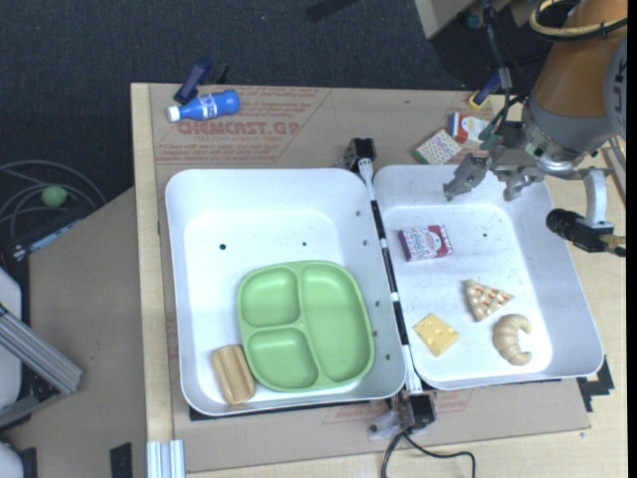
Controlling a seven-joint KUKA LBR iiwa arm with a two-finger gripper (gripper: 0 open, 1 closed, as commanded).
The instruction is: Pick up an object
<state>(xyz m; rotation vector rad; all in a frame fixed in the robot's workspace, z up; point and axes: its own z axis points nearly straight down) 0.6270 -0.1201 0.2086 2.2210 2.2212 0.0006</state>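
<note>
Your gripper (490, 177) hovers over the right bin's (557, 357) far edge, jaws spread, holding nothing. Nearest target: red packet (425, 243), lying flat mid-bin, well apart from the pizza slice (486, 299), cheese (436, 334) and croissant (514, 338). Long axis runs left-right. Risk: it's flat, so jaws may skid off or hit the bin floor.

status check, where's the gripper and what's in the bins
Gripper open, over right bin's far edge, holding nothing. Red packet nearest; pizza slice, cheese, croissant beyond. Nothing blocking.
</note>
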